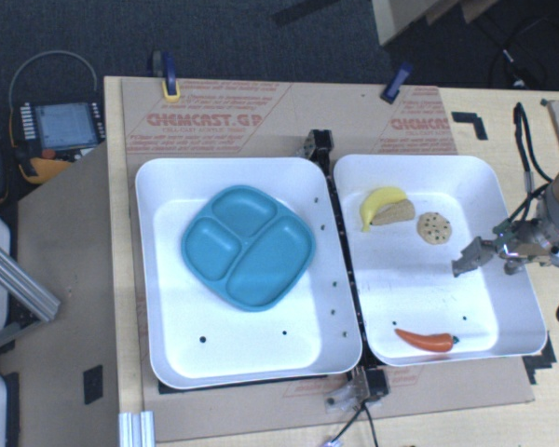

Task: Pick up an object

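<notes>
**Approach to grasp: candidate objects in the right bin**

From where I stand, the gripper [489,252] hangs over the right side of the right bin [512,329], reaching in from the right edge. Whether it is spread or pressed together I cannot tell; it is small and partly blurred at this angle. Nothing is visible between its tips, so I judge that no object is held.

Object positions:
- A cookie [434,227] lies near the bin's upper middle, up and to the left of the gripper and apart from it.
- A banana [385,207] lies at the upper left of the same bin, just beside the cookie but not touching it.
- A red chili pepper [426,340] lies near the lower rim, well apart from the other two.
- A blue divided plate [249,246] occupies the left bin [158,277].

Recommended procedure, as a judgement:
1. Select the cookie; it is the nearest target and has open floor around it.
2. Centre the gripper directly above it before descending.
3. Descend vertically. The cookie is flat, so the tips probably need to reach the bin floor.
4. Close across its width, then lift straight up.

Risk: a flat disc may slip out, or be pushed towards the banana.
</notes>
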Controlling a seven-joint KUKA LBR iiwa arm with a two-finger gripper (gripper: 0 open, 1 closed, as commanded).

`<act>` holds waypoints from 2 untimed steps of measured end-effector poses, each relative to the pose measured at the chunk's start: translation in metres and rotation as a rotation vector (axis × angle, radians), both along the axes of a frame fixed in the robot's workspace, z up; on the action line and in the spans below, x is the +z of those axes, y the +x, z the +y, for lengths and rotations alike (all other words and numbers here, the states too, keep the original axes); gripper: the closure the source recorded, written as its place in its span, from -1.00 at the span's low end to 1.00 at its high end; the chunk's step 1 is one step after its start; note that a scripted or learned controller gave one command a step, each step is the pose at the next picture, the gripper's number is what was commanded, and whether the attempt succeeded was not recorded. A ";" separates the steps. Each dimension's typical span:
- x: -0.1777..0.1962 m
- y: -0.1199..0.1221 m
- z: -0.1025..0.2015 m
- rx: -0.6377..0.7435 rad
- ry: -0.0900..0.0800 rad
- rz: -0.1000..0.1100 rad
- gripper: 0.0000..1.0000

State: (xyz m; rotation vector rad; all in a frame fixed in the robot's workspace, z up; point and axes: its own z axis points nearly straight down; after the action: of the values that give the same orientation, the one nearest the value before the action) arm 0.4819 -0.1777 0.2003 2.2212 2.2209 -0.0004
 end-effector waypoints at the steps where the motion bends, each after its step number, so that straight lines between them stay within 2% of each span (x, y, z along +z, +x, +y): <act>1: -0.061 -0.002 0.006 0.000 0.003 0.006 -1.00; 2: -0.113 -0.002 0.007 -0.001 0.003 0.005 -1.00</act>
State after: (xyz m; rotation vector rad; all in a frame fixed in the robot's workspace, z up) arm 0.4795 -0.1708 0.0873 2.2257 2.2243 -0.0019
